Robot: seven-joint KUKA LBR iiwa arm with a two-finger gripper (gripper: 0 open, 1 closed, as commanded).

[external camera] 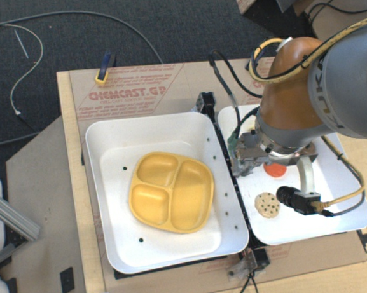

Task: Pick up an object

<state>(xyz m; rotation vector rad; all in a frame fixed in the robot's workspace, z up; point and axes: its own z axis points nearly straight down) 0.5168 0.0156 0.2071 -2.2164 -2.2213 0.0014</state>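
Note:
A yellow divided plate [172,191] lies in the middle of the left bin [107,149]. In the right bin [343,218] a round tan cookie with dark chips [267,205] lies near the front left. Just behind it, a small orange-red thing [275,170] is partly covered by the arm. My gripper [247,157] hangs low over the left side of the right bin, close to the wall between the bins. It stands just behind and left of the cookie. The orange wrist band [290,88] hides the back of the bin.
Both bins sit on a cardboard sheet [134,89] that bears a small blue and yellow clip [105,66] at its back left. Cables run over the dark floor behind. A black clamp [206,102] sits at the back between the bins.

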